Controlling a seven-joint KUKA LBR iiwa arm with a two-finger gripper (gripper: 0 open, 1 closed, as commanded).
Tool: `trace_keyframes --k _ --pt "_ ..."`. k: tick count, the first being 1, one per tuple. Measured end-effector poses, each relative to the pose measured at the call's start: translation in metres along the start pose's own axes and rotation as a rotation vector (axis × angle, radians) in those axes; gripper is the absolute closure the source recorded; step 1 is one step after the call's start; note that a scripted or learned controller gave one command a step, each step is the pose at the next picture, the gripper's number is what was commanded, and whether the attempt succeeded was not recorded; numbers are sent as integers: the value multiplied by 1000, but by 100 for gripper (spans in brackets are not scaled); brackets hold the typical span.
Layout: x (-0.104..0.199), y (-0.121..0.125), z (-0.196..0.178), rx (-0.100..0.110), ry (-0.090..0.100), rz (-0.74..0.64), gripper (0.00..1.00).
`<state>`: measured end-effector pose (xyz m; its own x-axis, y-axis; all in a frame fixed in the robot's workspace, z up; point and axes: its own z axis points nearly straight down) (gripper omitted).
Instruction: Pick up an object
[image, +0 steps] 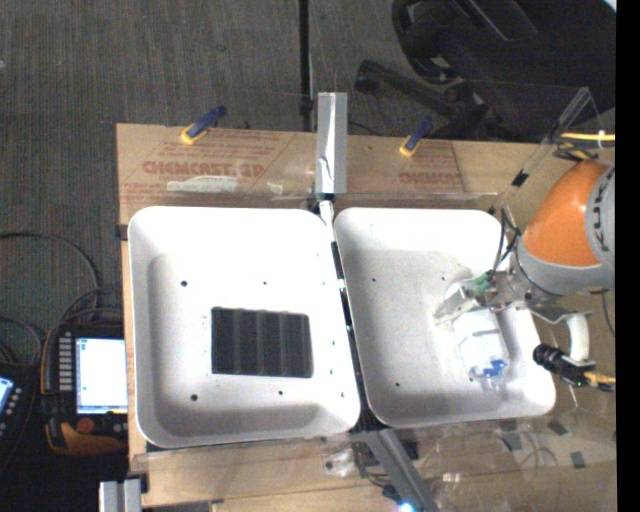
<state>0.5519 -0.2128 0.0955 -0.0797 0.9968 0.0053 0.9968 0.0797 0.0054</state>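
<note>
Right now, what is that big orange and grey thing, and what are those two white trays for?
The orange and grey thing is a robot arm. It reaches in from the right side of the picture, and a camera above the bench looks down on it. At its tip is a gripper, like a hand with two fingers. The two white trays are bins that hold things for it to pick up. The left bin has a dark ridged block lying flat in it. The right bin holds a clear plastic thing with a blue bit, right below the gripper. I can't tell if the gripper is holding anything; it is too blurry.
</note>
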Motion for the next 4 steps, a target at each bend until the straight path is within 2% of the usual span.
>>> trace_keyframes --k 1,2,3,4 --pt "-1 55 3 -12 -6 2 0" --pt "-1 87 4 -6 -12 -82 0" --pt "-8 54 3 -10 -2 -278 0" --pt "-6 -3 -2 6 1 -280 0"
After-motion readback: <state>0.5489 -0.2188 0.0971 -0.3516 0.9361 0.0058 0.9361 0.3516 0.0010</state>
